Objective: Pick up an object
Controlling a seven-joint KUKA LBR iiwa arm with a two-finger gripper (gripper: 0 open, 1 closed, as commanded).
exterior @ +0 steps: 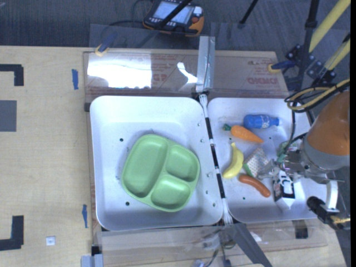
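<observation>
Gripper [285,178] low in the right bin [245,107], beside a grey crinkled item [257,161]; finger state impossible to tell. Sausage [255,184] just left, banana [235,162] beyond, carrot [246,133] and blue bottle [260,121] farther back. Green divided plate [160,172] in the left bin [111,115].
</observation>
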